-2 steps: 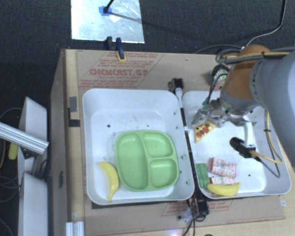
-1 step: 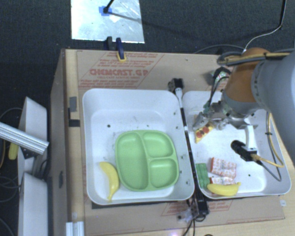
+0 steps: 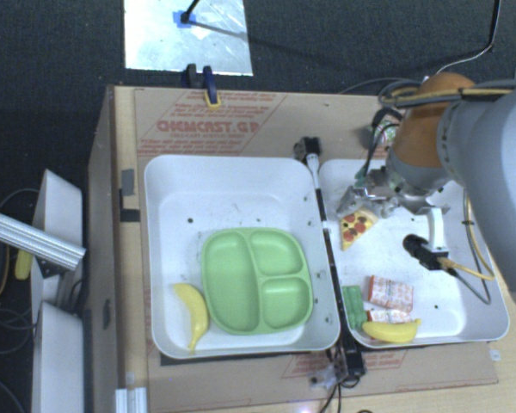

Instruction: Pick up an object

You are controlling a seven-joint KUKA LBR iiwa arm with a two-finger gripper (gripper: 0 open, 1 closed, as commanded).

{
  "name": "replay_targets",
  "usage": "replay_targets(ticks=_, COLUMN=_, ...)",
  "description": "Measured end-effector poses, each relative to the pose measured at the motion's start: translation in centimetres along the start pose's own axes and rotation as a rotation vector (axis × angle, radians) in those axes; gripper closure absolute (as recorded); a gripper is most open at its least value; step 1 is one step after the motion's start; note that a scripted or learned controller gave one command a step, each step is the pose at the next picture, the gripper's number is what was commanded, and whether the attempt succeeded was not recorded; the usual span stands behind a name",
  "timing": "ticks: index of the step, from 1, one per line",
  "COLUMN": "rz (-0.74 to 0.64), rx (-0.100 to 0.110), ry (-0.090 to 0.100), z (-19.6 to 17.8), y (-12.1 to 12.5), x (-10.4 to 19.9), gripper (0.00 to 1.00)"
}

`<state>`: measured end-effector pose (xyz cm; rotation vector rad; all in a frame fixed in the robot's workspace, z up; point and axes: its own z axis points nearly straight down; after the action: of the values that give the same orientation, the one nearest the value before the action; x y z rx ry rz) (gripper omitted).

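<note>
White bin (image 3: 464, 317) holds triangular pizza slice (image 3: 356, 227).

Light fell evenly from above, bright enough that the white bins (image 3: 241, 179) nearly washed out, with only soft, shallow shadows along their walls. A foil sheet (image 3: 187, 22) on the dark floor threw back patchy glare. The picture was slightly soft and grainy overall, and the arm (image 3: 482, 136) looked blurred at the right.
</note>
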<state>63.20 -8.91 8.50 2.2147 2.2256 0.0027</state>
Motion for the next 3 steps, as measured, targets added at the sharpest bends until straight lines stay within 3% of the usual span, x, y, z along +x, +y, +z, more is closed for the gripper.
replay_targets(ticks=3, rz=0.004, rx=0.001, ry=-0.001, z=0.04, y=-0.99, x=0.01, gripper=0.00)
